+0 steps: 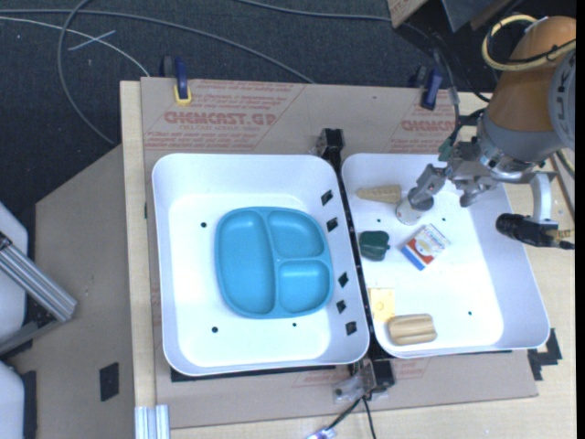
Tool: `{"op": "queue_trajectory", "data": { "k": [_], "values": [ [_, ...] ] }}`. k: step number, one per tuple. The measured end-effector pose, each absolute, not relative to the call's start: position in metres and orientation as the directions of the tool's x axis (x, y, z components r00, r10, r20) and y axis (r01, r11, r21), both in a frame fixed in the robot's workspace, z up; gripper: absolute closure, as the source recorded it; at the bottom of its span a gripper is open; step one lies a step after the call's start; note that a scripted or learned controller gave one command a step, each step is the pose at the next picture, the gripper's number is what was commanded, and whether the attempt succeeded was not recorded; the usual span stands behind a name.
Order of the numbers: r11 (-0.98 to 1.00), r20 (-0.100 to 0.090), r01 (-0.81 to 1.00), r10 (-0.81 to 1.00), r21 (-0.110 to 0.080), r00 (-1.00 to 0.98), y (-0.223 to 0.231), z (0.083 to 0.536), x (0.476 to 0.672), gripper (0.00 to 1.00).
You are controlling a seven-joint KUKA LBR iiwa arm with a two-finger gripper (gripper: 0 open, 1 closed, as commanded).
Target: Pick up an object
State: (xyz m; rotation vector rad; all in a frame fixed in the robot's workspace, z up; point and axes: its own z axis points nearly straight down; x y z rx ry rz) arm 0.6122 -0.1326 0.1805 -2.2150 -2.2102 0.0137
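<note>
Two shallow white bins sat side by side on the tabletop point(228, 108). The left bin point(174, 245) held one blue divided plate point(272, 262) with three compartments. The right bin point(494, 291) held five loose things: one tan cone-like piece point(379, 193) near the far wall, one dark green lump point(373, 243) by the divider, one small red, white and blue packet point(426, 246) in the middle, one yellow square point(382, 301), and one tan block point(411, 328) touching it at the near edge. The tool point(413, 205) hung over the right bin, between the cone-like piece and the packet; whether its tips were apart or together could not be told, and nothing showed between them.
</note>
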Motion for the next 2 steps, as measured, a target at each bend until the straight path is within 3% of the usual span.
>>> {"op": "queue_trajectory", "data": {
  "k": [1, 2],
  "values": [
    [0.000, 0.001, 1.000, 1.000, -0.001, 0.000, -0.132, 0.188, 0.615, 0.00],
    [0.002, 0.003, 1.000, 1.000, -0.007, -0.002, -0.127, 0.126, 0.618, 0.00]
  ]
}}
